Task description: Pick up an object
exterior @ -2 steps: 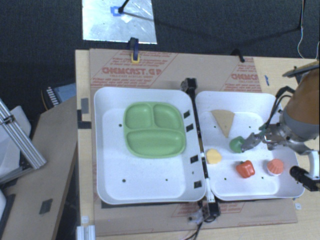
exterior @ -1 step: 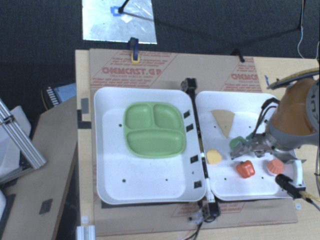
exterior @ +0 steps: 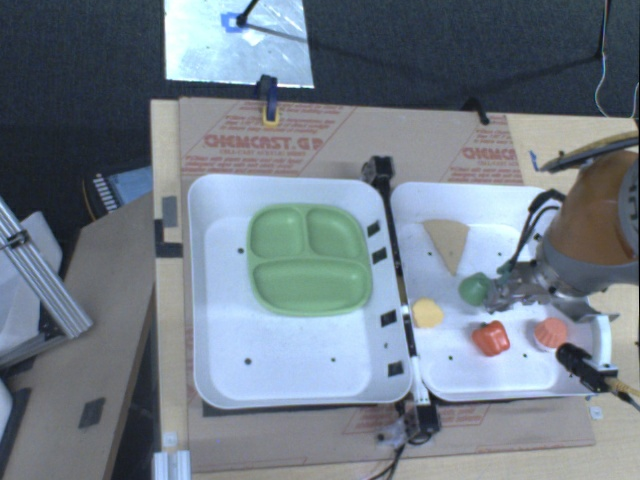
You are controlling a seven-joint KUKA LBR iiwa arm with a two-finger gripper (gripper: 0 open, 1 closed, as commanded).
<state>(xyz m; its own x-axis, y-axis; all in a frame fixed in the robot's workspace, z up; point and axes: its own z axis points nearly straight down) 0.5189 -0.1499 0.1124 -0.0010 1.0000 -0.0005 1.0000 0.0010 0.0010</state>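
1. The tool [exterior: 497, 296] sits low in the right bin [exterior: 500, 388], right of frame; whether it is open or closed, I cannot tell.
2. A green ball [exterior: 474, 289] touches its tip.
3. Near: red pepper [exterior: 490, 338], orange piece [exterior: 549, 333], yellow piece [exterior: 428, 314], tan wedge [exterior: 449, 242].
4. The left bin [exterior: 230, 368] holds a green tray [exterior: 308, 260].
5. The desk [exterior: 330, 133] is cardboard-covered; dark carpet [exterior: 450, 28] lies above, with a foil sheet [exterior: 238, 26].
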